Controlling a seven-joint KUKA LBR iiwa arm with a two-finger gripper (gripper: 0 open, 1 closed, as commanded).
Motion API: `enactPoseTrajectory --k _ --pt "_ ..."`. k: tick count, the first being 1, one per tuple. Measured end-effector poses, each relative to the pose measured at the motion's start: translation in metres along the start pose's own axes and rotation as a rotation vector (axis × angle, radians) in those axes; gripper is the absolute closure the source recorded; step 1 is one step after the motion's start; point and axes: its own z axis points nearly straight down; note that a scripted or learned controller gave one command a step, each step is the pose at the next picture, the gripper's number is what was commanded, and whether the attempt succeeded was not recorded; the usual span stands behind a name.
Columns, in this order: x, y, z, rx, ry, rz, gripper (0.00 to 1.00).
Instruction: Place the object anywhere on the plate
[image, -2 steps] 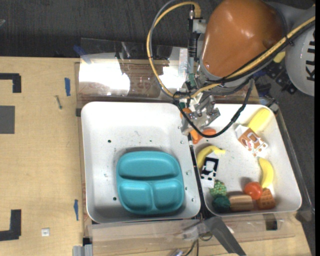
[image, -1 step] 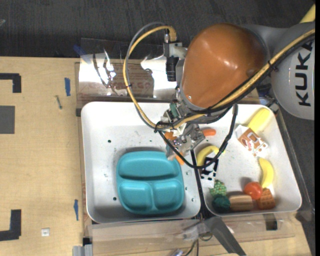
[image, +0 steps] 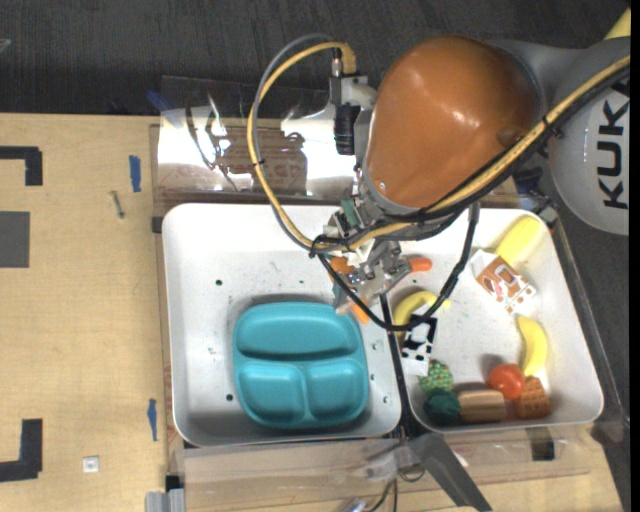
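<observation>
Hand (image: 368, 290) above bin divider, nr teal plate (image: 298, 375).

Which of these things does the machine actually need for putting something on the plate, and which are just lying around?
Part of the job:
- teal divided plastic plate in the left white bin
- two-finger gripper, above the bins' shared edge

Lying about, in the right white bin:
- yellow banana
- red tomato
- green broccoli piece
- brown bread-like piece
- white and orange carton
</observation>
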Motion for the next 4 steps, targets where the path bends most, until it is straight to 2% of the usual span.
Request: enactPoseTrajectory --k 1,2,3,4 --pt "-0.016 0.007 -0.113 0.003 0.005 -0.083 1.0" --pt "-0.073 0.044 -0.058 -0.01 0.003 -0.25 1.0" --pt "-0.039 0.05 -0.06 -0.006 0.002 -0.663 1.0" --pt "-0.074 -0.006 0.058 -0.018 -0.004 -0.861 1.0"
